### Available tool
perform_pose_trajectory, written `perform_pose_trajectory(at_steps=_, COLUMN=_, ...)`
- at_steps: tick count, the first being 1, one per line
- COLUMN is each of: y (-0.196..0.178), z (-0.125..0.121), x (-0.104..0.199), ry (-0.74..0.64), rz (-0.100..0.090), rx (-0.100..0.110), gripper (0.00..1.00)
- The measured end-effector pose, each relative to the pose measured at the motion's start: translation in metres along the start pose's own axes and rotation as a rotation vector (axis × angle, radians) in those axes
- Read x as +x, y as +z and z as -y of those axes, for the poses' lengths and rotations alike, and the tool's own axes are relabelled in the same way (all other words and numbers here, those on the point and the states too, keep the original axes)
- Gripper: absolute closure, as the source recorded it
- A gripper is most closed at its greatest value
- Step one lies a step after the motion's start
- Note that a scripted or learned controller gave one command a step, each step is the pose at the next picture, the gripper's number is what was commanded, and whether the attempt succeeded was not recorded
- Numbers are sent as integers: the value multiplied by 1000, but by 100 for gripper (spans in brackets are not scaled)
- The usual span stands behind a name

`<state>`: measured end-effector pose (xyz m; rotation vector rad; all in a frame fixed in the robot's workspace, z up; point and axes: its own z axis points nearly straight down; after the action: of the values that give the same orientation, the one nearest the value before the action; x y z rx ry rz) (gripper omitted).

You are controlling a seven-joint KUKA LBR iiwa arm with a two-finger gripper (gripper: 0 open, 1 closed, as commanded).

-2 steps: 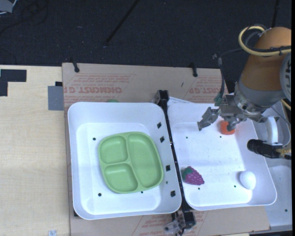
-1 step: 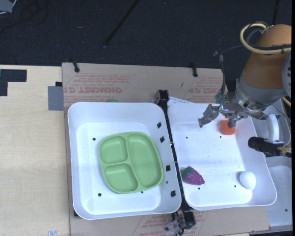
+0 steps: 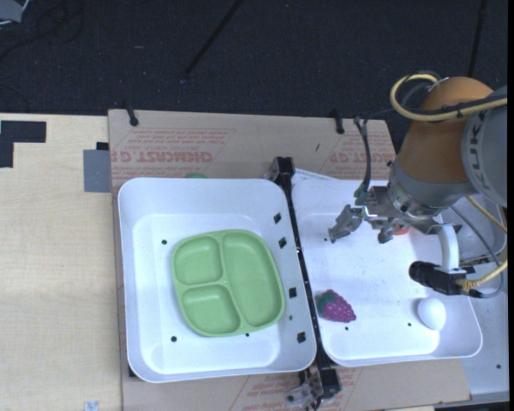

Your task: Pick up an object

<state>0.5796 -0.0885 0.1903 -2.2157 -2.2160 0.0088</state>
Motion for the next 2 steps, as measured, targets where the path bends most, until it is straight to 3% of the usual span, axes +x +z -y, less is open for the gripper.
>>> perform_pose_trajectory(at_steps=2, y=98, z=3, x=6, ry=1, rz=0, rx=0, gripper=0)
